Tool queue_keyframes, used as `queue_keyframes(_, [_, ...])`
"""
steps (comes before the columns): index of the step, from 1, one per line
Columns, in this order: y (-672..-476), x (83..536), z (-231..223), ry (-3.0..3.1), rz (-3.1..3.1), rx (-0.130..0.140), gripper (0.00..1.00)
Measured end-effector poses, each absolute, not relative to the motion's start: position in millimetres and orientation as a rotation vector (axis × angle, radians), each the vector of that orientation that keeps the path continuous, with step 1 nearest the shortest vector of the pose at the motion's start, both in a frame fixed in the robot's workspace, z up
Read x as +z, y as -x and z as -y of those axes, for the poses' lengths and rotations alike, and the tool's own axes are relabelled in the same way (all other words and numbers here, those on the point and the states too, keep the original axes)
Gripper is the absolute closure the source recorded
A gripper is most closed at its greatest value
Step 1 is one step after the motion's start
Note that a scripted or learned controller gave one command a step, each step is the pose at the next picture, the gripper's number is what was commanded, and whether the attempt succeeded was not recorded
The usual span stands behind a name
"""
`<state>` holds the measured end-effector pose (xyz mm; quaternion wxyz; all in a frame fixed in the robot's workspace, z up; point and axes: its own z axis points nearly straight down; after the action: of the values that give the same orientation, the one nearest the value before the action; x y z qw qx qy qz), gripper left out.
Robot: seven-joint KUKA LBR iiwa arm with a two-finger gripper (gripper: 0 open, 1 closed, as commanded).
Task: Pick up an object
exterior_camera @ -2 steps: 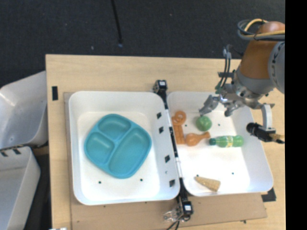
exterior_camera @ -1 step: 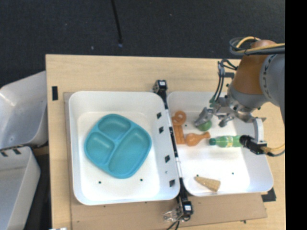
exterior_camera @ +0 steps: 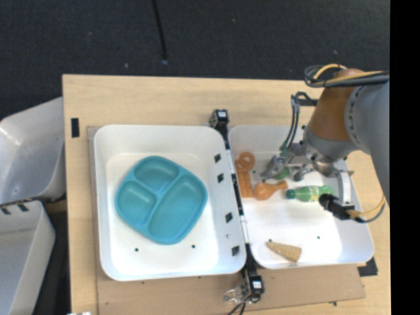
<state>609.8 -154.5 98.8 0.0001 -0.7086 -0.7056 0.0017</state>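
Two white bins sit on the bench: the left bin (exterior_camera: 105, 241) holds one teal divided plate (exterior_camera: 161, 199). In the right bin (exterior_camera: 348, 248) lie one orange ring (exterior_camera: 245, 161), one orange pipe-shaped toy (exterior_camera: 264, 191), one green bottle (exterior_camera: 307, 193) and one tan wedge (exterior_camera: 285, 251). The gripper (exterior_camera: 287, 168) hangs over the toys beside the bottle, its finger state unclear.

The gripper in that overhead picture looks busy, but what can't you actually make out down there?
- Gripper: the wrist above hides its fingers, so open or shut is unclear.
- Small green thing under the gripper: mostly covered, too small to identify.
- Green bottle: too blurred to read any label.
- Orange toy: its shape blurs against the right bin.
- Arm: cut off by the right edge.
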Motion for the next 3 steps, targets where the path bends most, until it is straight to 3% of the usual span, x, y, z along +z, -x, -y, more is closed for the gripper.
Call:
queue_keyframes(1, [-611.4,112.5,155.4,2.233,2.216,-0.002,1.00])
queue_keyframes(3, [-622.7,213.8,163.8,2.223,2.229,-0.006,1.00])
